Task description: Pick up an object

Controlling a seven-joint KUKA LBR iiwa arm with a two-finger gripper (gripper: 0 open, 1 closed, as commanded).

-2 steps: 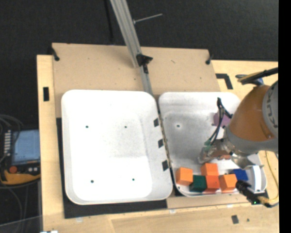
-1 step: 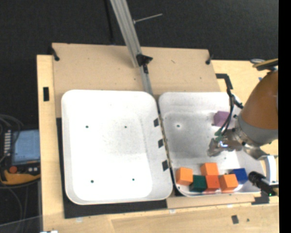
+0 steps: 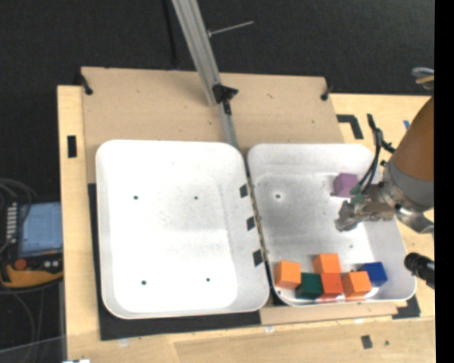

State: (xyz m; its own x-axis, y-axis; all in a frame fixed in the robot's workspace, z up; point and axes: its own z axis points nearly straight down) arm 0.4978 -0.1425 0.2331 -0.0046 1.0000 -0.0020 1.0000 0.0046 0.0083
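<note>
along the near edge of the right bin [image 3: 303, 165] sit the blocks: an orange block [image 3: 288, 273], a green block [image 3: 310, 285], more orange ones [image 3: 330, 272] and a blue block [image 3: 374, 272], clustered and touching. farther back a purple block [image 3: 346, 182] lies alone. the arm [image 3: 416, 157] reaches in from the right, wrist bent down, its gripper [image 3: 349, 218] low over the bin floor just beside the purple block, perhaps touching it; whether the pincer is apart or together i cannot tell. the left bin [image 3: 170, 225] lies alongside.
</note>
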